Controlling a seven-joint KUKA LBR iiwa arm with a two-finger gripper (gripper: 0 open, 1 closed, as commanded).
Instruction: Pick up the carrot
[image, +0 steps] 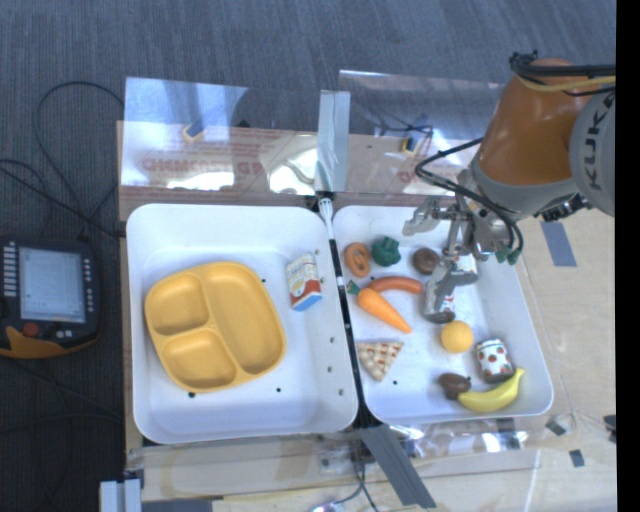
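An orange carrot (384, 308) lies at a slant in the left part of the right bin (535, 345), its thick end toward the bin divider. My gripper (442, 298) hangs to the right of it, above the bin floor, pointing down. Nothing shows between its fingers. A gap of bin floor separates the gripper from the carrot's pointed end.
Around the carrot lie a red sausage (397, 285), a doughnut (357, 259), a green vegetable (385, 251), a brown ball (426, 261), a pizza slice (379, 357), a lemon (457, 336), a banana (490, 394) and a small jar (492, 358). The left bin (170, 225) holds a yellow divided plate (212, 324) and a carton (303, 281).
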